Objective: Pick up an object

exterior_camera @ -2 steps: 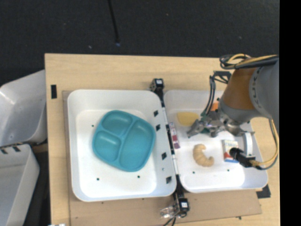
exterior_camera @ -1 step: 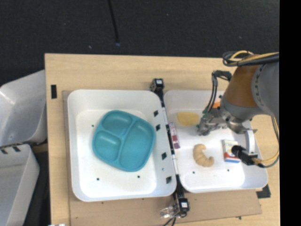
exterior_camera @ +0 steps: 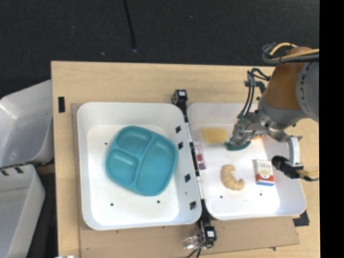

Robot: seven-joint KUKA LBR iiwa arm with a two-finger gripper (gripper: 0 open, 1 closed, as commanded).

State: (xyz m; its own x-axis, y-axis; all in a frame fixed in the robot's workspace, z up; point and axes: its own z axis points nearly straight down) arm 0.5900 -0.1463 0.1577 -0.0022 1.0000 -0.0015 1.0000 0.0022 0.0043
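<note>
In the right bin (exterior_camera: 285,206) lie a pale yellow sponge-like block (exterior_camera: 214,136), a tan croissant-shaped piece (exterior_camera: 233,177) and a small red-and-white carton (exterior_camera: 264,172). My gripper (exterior_camera: 239,138) reaches down from the right, just right of the yellow block, its tip over a small teal object (exterior_camera: 235,145) on the bin floor. The croissant lies below the gripper and the carton to its lower right.
The left bin (exterior_camera: 91,198) holds a blue divided plate (exterior_camera: 141,159). A divider with clips (exterior_camera: 192,155) runs between the bins. The arm's wrist and cables (exterior_camera: 282,98) hang over the right bin's upper right. A black attachment (exterior_camera: 287,166) sticks out near the carton.
</note>
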